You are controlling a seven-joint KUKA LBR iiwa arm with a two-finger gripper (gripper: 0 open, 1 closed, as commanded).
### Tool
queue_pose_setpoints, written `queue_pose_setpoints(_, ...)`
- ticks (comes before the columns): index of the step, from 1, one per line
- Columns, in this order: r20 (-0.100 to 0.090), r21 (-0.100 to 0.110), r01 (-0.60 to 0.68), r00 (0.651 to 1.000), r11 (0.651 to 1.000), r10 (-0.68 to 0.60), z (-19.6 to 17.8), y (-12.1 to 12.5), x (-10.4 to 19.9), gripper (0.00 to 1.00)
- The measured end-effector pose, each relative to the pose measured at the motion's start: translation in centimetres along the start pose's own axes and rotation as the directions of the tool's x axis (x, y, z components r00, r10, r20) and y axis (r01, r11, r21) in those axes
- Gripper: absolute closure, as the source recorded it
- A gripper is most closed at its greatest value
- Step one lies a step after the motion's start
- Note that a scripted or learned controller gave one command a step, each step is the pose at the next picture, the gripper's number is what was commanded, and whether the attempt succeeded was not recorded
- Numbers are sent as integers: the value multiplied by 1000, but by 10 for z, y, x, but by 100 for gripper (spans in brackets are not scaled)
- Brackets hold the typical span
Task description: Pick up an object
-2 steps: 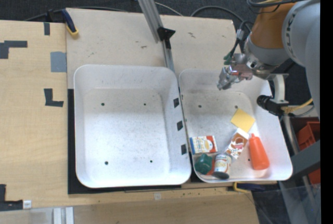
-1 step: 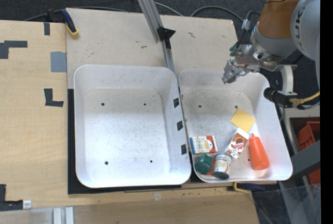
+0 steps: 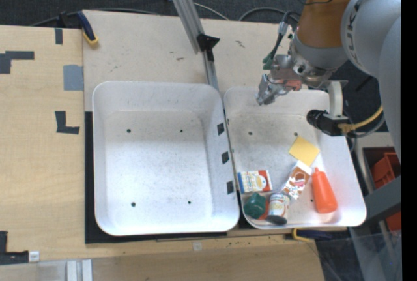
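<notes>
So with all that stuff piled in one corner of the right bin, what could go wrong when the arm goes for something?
1. The gripper hangs over the right white bin's far edge, away from the objects, so it could close on nothing.
2. The small red-and-white box, green round object and little labelled can crowd together; the fingers may nudge neighbours or grab two.
3. The orange bottle-shaped object lies near the bin's wall, leaving little room.

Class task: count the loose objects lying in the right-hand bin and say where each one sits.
6, all toward the near end: yellow block, orange bottle, red-and-white packet, small carton, green object, small can. Something may hide beneath this cluster.
</notes>
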State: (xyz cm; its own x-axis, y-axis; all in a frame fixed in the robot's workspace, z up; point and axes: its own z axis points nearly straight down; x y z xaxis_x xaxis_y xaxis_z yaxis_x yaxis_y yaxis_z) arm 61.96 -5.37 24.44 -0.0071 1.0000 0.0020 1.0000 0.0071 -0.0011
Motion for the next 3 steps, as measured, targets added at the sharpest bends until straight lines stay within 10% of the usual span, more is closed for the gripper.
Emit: queue_pose_setpoints(3, 2, 2, -1, 1000, 1000, 1, 12, -35, 150, 100)
